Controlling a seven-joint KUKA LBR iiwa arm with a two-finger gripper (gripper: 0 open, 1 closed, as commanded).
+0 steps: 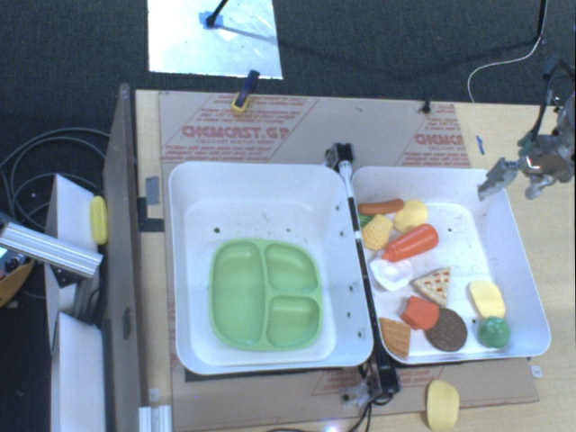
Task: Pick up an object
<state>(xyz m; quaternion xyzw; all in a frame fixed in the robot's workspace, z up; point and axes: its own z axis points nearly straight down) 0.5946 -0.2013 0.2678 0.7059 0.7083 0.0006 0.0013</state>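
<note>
The right bin [517, 268] holds several toy foods: a red carrot [409, 242], a yellow lemon [412, 214], a sausage [381, 208], a corn piece [376, 232], a pizza slice [433, 285], a brown cookie [446, 329], a yellow block [487, 299] and a green ball [492, 332]. My gripper [517, 183] hangs at the bin's far right corner, above its rim and well apart from the food. Its fingers are spread open with nothing between them.
The left bin [193, 205] holds a green divided plate [265, 293]. A yellow toy [442, 403] lies on the cardboard in front of the right bin. A cable [504, 61] runs behind the bench at the right. A yellow-handled tool [98, 220] sits at the left.
</note>
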